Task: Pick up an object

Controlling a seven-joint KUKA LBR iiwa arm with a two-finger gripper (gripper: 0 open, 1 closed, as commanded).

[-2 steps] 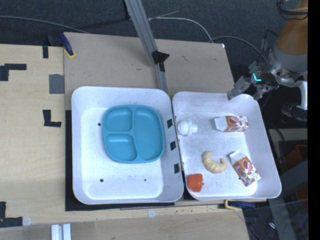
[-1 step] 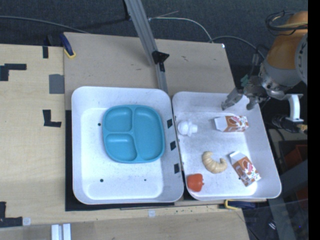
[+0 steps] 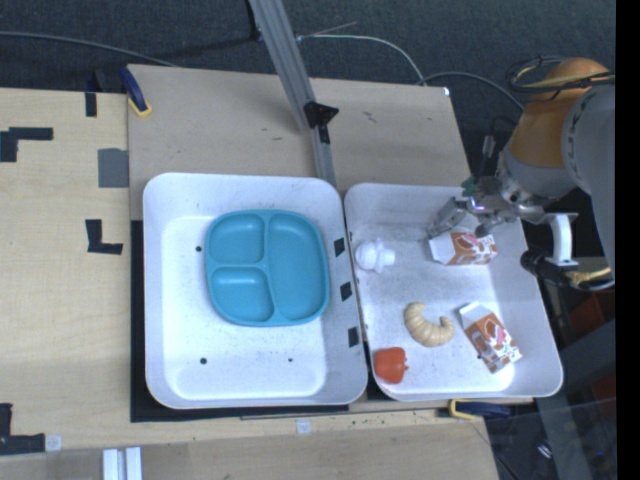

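While the pincer (image 3: 462,215) hangs spread wide just above a small white-and-orange carton (image 3: 462,248) in the right white bin (image 3: 400,203), a tan croissant (image 3: 428,326) is seen nearby.

Arm (image 3: 560,133) reaches in from right, tool (image 3: 468,214) angled down-left.

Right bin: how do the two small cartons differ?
The upper carton lies right under the end effector; the lower carton lies apart from it, near the croissant. The upper one lies roughly level across the view, the lower one diagonal. Both are white with orange-red print.
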